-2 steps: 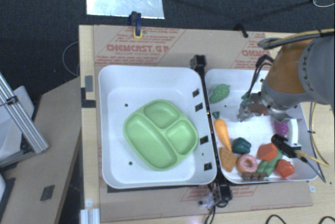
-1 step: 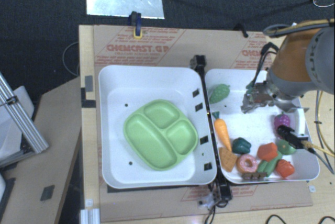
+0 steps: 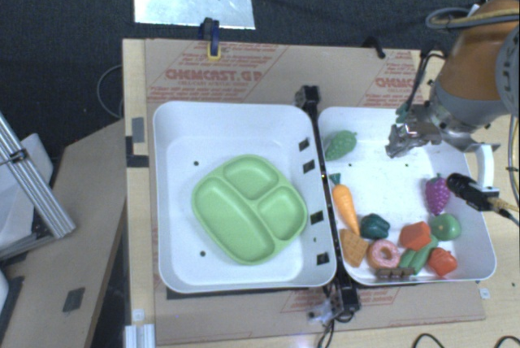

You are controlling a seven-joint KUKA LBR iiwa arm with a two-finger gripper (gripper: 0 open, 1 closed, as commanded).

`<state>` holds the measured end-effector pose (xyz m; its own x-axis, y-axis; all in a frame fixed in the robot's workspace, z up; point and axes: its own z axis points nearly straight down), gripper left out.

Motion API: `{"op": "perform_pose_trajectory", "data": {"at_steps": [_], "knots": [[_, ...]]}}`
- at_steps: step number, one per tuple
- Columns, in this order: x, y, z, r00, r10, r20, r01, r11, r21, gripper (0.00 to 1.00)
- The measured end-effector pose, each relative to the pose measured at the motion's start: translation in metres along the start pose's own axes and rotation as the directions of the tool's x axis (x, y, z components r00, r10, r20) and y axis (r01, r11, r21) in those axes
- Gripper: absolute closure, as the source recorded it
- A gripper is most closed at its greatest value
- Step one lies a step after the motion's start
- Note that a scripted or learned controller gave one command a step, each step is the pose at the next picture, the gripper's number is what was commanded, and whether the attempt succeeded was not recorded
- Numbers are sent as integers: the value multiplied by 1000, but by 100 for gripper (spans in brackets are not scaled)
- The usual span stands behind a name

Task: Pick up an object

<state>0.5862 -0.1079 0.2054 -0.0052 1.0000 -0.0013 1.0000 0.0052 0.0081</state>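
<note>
Camera view: gripper above right bin, toys all lying loose

Two white bins side by side. Left bin (image 3: 175, 176) has one green divided plate (image 3: 248, 208), three compartments.

Right bin (image 3: 370, 127) has the toy food, about ten pieces: one green leafy piece (image 3: 340, 145) near the top left corner, one carrot (image 3: 344, 206) along the left wall, one tan wedge (image 3: 353, 246) below it, one dark green pepper (image 3: 374, 226), one pink donut (image 3: 383, 255), one purple grape bunch (image 3: 437, 194), one orange piece (image 3: 415, 235), one green round piece (image 3: 445, 227), one green pod (image 3: 414, 259), one red piece (image 3: 443, 261). Most are clustered at the bottom right of the bin.

Gripper (image 3: 398, 143) sits over bare bin floor at the upper right, apart from every toy; the nearest are the leafy piece and the grapes. Can't tell finger state from this angle. No toy seen between them.
</note>
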Motion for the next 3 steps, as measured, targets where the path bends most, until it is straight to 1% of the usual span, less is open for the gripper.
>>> {"op": "perform_pose_trajectory", "data": {"at_steps": [1,2,3], "knots": [[0,1,-20,1000,1,-1,-1,1000,5,100],[62,-9,-25,1000,-4,-3,4,1000,7,100],[115,-17,-33,1000,-5,-4,5,1000,7,100]]}}
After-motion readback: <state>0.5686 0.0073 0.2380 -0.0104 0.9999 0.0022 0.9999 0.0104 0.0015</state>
